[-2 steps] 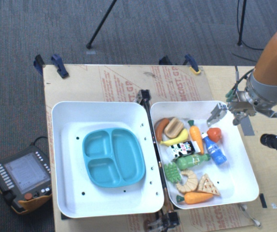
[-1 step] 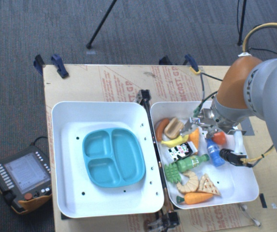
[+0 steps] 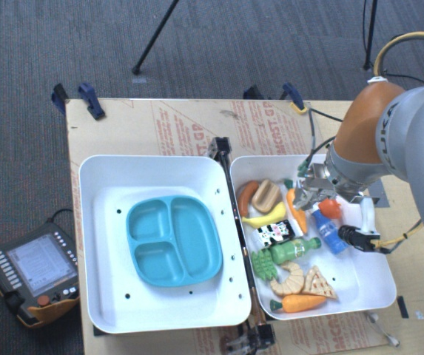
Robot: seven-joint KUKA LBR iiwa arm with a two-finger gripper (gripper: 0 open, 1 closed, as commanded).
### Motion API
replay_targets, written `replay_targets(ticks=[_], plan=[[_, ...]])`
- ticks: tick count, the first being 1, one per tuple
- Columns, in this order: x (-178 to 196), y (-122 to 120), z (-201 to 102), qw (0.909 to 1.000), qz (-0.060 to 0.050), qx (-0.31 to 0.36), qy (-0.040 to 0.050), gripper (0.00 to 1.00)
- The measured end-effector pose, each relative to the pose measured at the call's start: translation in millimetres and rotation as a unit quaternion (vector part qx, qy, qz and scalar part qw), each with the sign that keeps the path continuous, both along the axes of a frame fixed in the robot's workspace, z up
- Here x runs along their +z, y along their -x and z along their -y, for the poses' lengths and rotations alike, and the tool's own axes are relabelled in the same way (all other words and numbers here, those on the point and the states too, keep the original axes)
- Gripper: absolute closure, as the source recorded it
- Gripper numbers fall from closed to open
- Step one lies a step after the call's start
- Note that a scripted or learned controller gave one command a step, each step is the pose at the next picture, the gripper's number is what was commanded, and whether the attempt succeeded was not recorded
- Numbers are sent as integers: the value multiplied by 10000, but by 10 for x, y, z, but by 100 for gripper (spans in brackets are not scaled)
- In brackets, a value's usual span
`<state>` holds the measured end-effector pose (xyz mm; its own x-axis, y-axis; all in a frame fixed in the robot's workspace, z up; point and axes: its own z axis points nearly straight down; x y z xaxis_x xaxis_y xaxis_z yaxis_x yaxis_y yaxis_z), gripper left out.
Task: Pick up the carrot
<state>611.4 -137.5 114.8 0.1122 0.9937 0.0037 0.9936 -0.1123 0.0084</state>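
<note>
A grey carpet (image 3: 197, 35) is seen around the bench (image 3: 167, 128), crossed by dark stand legs (image 3: 160, 28).

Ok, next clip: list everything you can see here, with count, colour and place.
bins: 2, white, side by side on the bench
divided plate: 1, blue, in the left bin
carrots: 2, orange; one at the right bin's front edge, one under the hand
banana: 1, yellow, right bin, upper left
hot dog: 1, tan and red, right bin's back left
green bottle: 1, right bin's middle
blue bottle: 1, right bin, right of middle
milk carton: 1, black and white, below the banana
pizza slice: 1, tan, front of right bin
clamps: several, blue, bench's back edge
pendant: 1, grey and orange, floor at left
arm: 1, grey and orange, from the right
hand: 1, over the right bin
</note>
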Motion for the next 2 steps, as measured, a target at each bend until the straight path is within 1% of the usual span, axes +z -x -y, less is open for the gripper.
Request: replay_targets(ticks=[1,2], plan=[[-2,2,0,10000,-2,-3,0,0],[-273,-62,-233,9968,-61,795,7,0]])
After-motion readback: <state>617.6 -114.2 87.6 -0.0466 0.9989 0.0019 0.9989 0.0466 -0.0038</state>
